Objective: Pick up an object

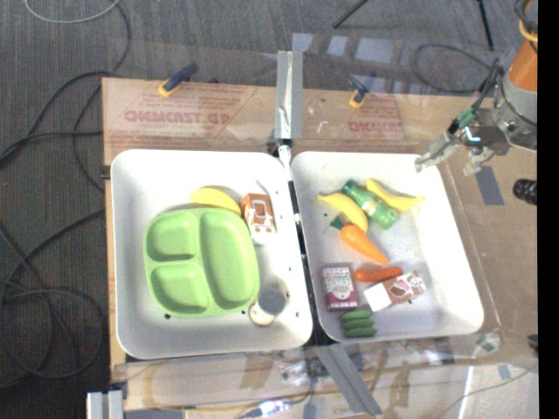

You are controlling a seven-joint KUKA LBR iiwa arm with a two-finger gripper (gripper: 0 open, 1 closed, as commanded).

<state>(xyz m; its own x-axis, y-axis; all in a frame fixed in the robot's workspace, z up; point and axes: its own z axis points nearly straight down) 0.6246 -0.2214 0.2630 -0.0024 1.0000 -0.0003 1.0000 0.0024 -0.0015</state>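
claw [437,157] above right bin's [454,225] far corner — spread, grasping nothing.

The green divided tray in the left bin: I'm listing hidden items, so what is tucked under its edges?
A yellow banana pokes out from behind the green tray; its lower part is covered.

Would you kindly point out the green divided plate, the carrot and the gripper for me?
green divided plate [203,261]: camera view, on the ridge between its compartments.
carrot [362,243]: camera view, middle of its orange body.
gripper [434,157]: camera view, at its fingertips over the right bin's far corner.
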